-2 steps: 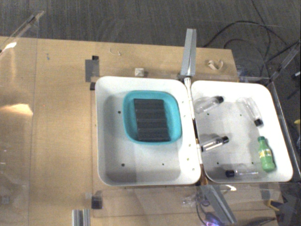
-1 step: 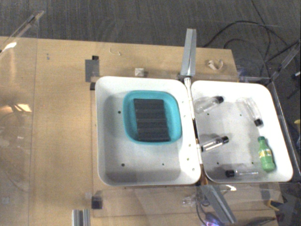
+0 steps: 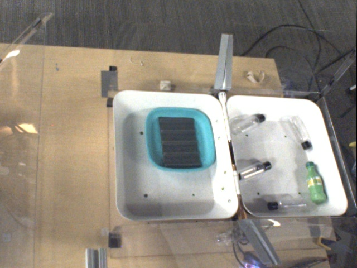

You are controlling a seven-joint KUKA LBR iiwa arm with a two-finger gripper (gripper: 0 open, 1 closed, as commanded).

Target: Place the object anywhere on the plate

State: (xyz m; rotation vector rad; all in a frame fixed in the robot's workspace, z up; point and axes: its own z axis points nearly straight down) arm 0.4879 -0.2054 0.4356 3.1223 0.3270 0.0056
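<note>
Left bin (image 3: 125, 200) holding teal plate (image 3: 207, 144) (dark ridged insert), right bin (image 3: 329, 149), 4 clear vials, green bottle (image 3: 316, 183)

— Where's the plate?

— The plate (image 3: 180, 139) lies flat in the left bin (image 3: 129, 200), toward its far side. It's a turquoise, rounded-square dish with a dark ribbed insert covering its middle.

— And the things to move?

— In the right bin (image 3: 329, 205). A small green bottle (image 3: 315, 182) lies near the right wall, cap toward the far side. Four clear vials with black caps lie on their sides: one (image 3: 249, 121) at the far left, one (image 3: 299, 132) at the far right, one (image 3: 255, 169) by the left wall, one (image 3: 285, 205) along the near edge. All are well apart from the plate.
</note>
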